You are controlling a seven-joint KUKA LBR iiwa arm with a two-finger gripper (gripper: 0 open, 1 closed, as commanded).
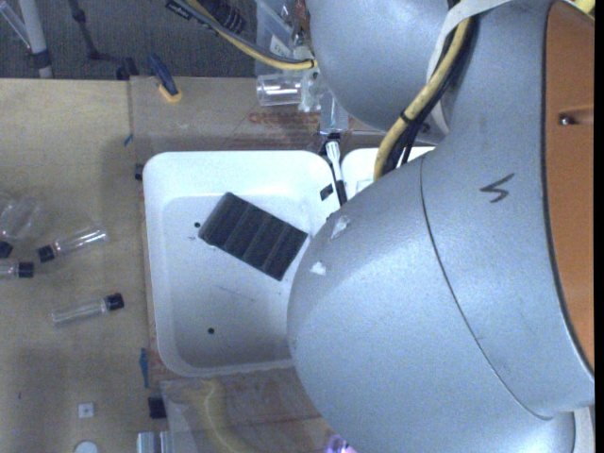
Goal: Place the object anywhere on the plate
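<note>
A dark ribbed rectangular object (253, 236) lies tilted on the floor of the left white bin (179, 338), toward its back right. The big grey arm (444, 281) with its orange band (574, 159) covers the right half of the view and hides most of the right bin (360, 165), of which a small white corner shows.
Several clear vials with black caps (87, 307) lie on the wooden bench left of the bins. A clear plastic block (281, 91) and yellow cables (236, 36) sit behind the bins. The arm overhangs the left bin's right side.
</note>
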